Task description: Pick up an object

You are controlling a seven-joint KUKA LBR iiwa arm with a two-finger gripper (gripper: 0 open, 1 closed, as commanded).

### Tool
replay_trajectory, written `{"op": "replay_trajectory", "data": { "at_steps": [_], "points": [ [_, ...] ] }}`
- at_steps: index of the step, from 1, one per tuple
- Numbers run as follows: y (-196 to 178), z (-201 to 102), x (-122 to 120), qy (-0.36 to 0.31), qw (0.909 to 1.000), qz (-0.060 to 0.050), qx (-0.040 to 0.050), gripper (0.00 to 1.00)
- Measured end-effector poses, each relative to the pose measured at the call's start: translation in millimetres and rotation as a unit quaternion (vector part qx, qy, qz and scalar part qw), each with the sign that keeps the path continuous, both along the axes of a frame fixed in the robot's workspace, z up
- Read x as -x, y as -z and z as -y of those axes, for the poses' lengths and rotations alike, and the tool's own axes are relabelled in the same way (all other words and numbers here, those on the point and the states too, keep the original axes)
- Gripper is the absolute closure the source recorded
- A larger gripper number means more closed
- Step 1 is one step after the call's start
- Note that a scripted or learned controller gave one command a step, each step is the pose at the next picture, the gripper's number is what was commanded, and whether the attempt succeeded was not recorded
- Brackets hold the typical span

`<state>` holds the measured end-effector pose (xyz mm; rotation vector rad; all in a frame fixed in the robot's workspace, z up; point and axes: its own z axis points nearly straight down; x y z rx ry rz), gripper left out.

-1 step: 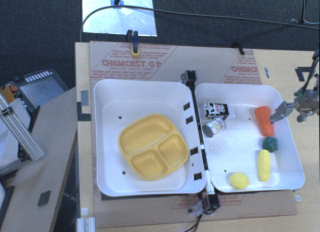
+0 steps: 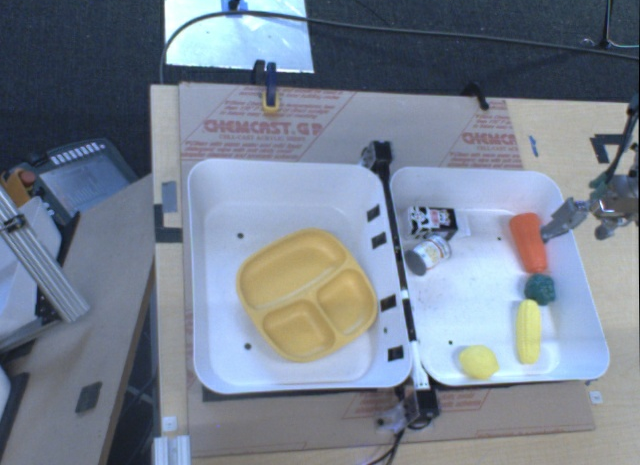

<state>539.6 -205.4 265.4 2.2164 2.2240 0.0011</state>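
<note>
The right bin (image 2: 575, 298) is being occupied by an orange carrot (image 2: 527, 240), a green piece (image 2: 540, 288), a yellow corn cob (image 2: 528, 331), a lemon (image 2: 479, 361), a small can (image 2: 430, 253) and a black-and-white carton (image 2: 432, 219). The gripper (image 2: 560, 217) is being held at the bin's right rim, just beside the carrot; whether it is clenched cannot be told. A yellow divided tray (image 2: 303, 293) is being carried in the left bin (image 2: 215, 253).

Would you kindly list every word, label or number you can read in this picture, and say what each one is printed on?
"CHEMCAST" then blurred letters, perhaps "GP": red print on the brown sheet behind the left bin.
The same red print, partly covered, on the sheet behind the right bin.
Black-and-white carton: print too small to read.
Small can: label too blurred to read.
</note>
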Motion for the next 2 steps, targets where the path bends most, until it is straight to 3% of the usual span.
{"op": "replay_trajectory", "data": {
  "at_steps": [2],
  "points": [
    [87.6, -12.1, -7.8, 0.0, 1.0, -0.001, -0.0007, 0.0]
  ]
}}
